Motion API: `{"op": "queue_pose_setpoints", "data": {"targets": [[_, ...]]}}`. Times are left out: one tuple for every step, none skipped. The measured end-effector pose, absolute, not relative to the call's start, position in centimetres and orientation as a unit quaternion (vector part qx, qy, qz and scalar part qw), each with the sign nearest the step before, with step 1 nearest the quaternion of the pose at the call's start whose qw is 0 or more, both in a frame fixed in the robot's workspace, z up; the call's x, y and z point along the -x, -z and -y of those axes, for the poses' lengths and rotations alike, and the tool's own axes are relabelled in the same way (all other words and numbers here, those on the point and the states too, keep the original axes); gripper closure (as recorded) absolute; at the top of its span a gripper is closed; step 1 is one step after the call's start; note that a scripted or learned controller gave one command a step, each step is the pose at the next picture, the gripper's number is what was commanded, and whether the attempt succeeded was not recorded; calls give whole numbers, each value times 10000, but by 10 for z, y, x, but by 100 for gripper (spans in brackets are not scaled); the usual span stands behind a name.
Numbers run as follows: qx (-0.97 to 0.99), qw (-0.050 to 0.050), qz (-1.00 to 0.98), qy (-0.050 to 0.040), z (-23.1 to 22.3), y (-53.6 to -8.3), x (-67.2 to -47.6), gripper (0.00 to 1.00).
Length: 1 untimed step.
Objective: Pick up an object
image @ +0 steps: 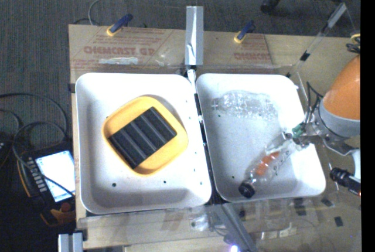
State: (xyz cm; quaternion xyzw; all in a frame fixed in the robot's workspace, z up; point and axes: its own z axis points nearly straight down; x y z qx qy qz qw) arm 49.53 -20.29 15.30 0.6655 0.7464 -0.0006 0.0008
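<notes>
Gripper (297, 132), at the right rim of the right bin, reaching in from the right below the arm's orange band (345, 92); whether it is wide or narrow cannot be told, and nothing can be seen held in it. It sits just beside the upper end of the near plastic bottle, and contact cannot be confirmed.

Worktop (135, 48): a brown board carrying two shallow white bins side by side, with two blue-and-yellow clamps (119, 24) on its far edge and a grey upright post (194, 34) between them, standing at the far end of the seam where the bins meet.

Left bin (94, 186): holds one yellow tray-like object with a black ribbed insert (145, 135), lying tilted near the bin's centre, apart from all walls.

Right bin (234, 163): holds two clear items. A crumpled clear plastic bottle (243, 105) lies across the far part of the bin. A second clear plastic bottle with orange contents and a dark cap (268, 164) lies on a diagonal in the near right part, its cap end toward the near wall and its other end toward the gripper. The two bottles are apart from each other.

Floor, left of the worktop: a handheld screen device (50, 172) with black cables.
</notes>
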Motion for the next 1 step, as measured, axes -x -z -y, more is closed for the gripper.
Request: {"op": "queue_pose_setpoints", "data": {"targets": [[-5891,264,-8075,-130,220,-127,-514,0]]}}
